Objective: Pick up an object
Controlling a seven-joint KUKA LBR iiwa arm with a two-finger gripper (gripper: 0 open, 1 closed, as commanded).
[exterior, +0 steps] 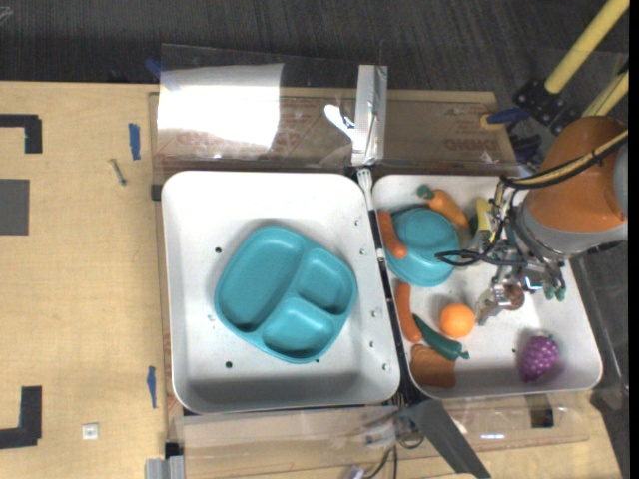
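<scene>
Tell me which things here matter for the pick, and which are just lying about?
For the pick, in the right bin: gripper, orange ball, purple grapes, teal bowl, carrots.

Lying about: left bin, teal divided plate inside it, clear plastic sheet behind the bins.

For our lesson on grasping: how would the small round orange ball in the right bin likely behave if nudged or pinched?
The small round orange ball looks smooth and spherical, so it would probably roll when nudged. It may slip from a two-finger pinch. Toy food lies close on its left, which might stop it rolling that way.
</scene>
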